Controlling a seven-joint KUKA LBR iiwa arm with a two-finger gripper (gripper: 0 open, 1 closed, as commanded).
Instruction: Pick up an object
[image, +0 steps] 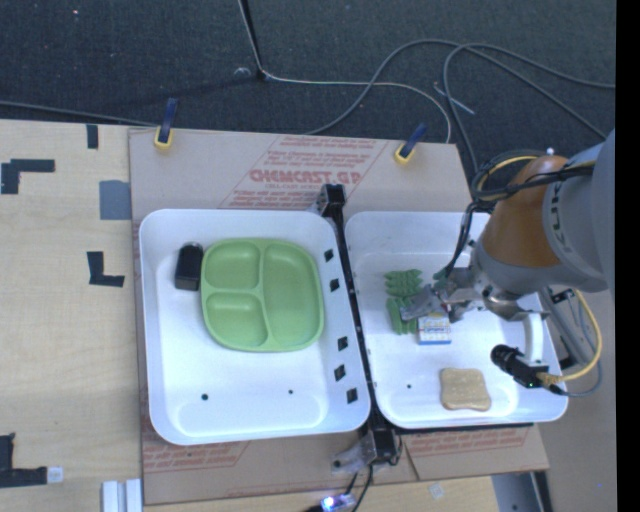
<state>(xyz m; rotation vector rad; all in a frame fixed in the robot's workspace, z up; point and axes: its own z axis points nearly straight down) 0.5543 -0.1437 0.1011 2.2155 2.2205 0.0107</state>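
I have the gripper (428, 305) low in the right bin (400, 405), right of centre frame, touching the green toy (403, 288) and small card (434, 329); nothing looks lifted yet, so the pick remains undone.

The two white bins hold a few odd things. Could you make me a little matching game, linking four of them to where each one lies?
Things:
1. green divided plate
2. small black object
3. tan bread-like slice
4. green leafy toy

Places:
A. right bin, near its front edge
B. left bin, beside the plate's left edge
C. right bin, by the gripper
D. middle of the left bin

Pairs: 1-D, 2-B, 3-A, 4-C
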